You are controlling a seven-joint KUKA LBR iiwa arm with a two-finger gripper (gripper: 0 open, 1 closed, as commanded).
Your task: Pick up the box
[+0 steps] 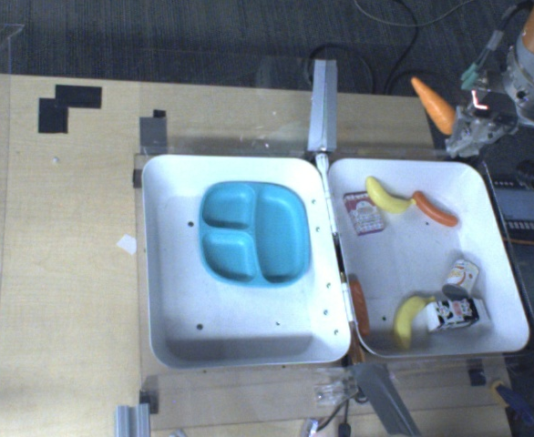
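arm: grey KUKA (533, 57) sat at the top right corner of the view, orange band visible at the frame edge, wrist over the bench beyond the right bin's far right corner.
gripper: (472, 135) hung just outside the right bin's far rim, above the bench, not over the bin contents. Fingers too small and cluttered to read; could not tell open or closed. Nothing seen between them.
carrot: orange carrot (434, 105) lay on the bench just left of the gripper, outside the bin, tilted.
box: small box (364, 214) with red-brown and white label lay flat in the right bin's far left part, near the divider, touching or nearly touching the near banana's left end.
right bin: (504, 244) also held a yellow banana (385, 196) beside the box, a hot dog sausage (434, 208) right of that banana, a second sausage (359, 305) along the left wall, a second banana (407, 318) near the front, and two small printed packets (456, 309) at the front right, one above the other.
left bin: (171, 262) held a blue divided tray (254, 231), three compartments, sitting flat around centre.
box vs gripper: well apart; box untouched in the bin.
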